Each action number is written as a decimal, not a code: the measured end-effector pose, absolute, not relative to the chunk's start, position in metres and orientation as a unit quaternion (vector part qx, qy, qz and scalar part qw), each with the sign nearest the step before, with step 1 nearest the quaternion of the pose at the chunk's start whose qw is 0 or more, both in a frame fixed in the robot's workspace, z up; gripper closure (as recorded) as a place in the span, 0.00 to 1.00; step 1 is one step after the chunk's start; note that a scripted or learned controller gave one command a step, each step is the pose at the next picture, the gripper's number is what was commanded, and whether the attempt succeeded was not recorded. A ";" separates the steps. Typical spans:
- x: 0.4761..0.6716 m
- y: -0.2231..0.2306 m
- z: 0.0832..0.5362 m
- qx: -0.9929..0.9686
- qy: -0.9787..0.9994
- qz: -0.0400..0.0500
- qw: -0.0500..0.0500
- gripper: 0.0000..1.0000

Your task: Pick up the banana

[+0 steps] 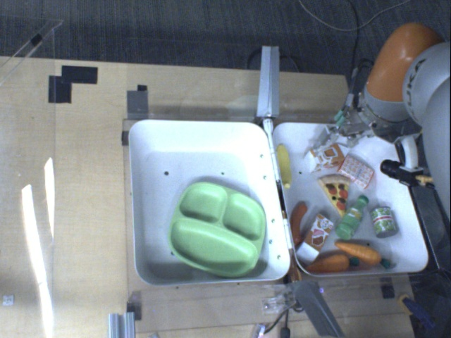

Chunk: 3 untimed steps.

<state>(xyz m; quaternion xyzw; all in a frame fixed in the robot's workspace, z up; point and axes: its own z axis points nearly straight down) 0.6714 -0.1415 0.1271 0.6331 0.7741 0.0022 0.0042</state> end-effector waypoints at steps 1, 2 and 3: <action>0.671 -0.103 0.099 0.557 0.831 -0.004 0.010 0.00; 0.589 -0.094 0.094 0.594 0.805 0.004 0.011 0.00; 0.581 -0.071 0.186 0.651 0.759 0.002 0.003 0.00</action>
